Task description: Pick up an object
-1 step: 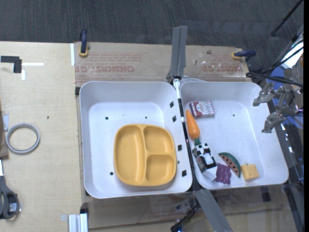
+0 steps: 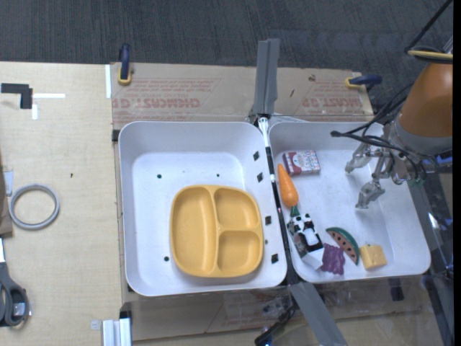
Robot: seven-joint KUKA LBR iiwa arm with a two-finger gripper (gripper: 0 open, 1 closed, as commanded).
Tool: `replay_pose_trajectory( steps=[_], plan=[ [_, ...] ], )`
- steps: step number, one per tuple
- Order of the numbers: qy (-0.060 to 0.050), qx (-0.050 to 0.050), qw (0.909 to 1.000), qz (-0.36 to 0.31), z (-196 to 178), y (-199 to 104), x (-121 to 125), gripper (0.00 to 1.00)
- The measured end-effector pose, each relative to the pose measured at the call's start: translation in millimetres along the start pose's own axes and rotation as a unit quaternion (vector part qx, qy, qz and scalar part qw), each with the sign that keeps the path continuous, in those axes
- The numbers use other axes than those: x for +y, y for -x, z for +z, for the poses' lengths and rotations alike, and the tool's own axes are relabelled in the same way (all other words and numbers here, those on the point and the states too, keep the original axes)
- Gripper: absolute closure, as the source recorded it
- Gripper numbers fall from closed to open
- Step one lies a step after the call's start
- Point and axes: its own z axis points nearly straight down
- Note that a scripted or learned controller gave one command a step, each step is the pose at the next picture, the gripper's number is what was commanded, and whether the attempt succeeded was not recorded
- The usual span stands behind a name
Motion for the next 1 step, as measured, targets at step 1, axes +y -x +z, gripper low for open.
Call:
replay_pose_trajectory(
  steps=[1],
  plan=[
    [0.0,0.0,0.9942,0.108,-36.9,-13.7,-8.3,0.0]
  ],
)
